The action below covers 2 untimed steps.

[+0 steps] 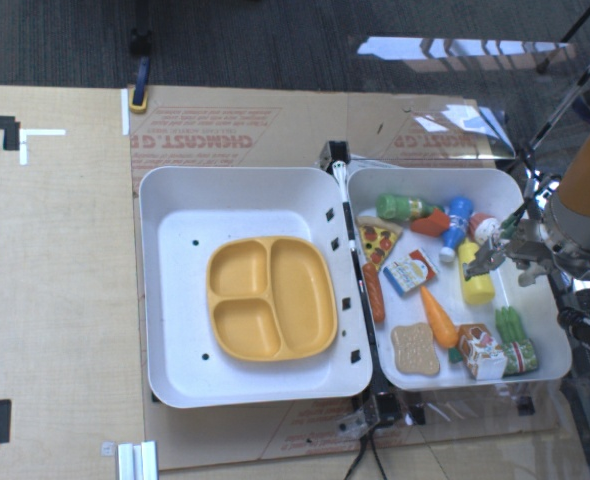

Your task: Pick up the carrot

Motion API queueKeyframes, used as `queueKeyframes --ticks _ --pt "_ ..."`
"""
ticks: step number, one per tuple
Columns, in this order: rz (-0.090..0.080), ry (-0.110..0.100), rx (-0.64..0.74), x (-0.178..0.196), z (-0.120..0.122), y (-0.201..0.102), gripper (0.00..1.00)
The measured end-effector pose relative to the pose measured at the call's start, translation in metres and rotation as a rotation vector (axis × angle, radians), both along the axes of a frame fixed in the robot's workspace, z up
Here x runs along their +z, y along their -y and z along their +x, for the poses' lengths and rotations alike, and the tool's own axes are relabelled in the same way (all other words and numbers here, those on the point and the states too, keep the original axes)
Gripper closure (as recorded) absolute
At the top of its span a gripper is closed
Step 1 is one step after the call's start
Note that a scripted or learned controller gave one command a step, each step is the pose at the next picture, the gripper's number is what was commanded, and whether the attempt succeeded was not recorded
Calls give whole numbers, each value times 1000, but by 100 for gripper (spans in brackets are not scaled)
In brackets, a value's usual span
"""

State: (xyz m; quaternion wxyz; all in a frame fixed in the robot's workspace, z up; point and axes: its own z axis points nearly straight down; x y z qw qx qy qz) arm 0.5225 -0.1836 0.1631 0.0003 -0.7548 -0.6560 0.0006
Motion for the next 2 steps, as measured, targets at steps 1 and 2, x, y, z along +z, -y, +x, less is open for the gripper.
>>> queueKeyframes --ticks 1,2 --pt "1 1 99 -72 -34 -41 0" --pt "0 4 95 -62 -32 -40 100"
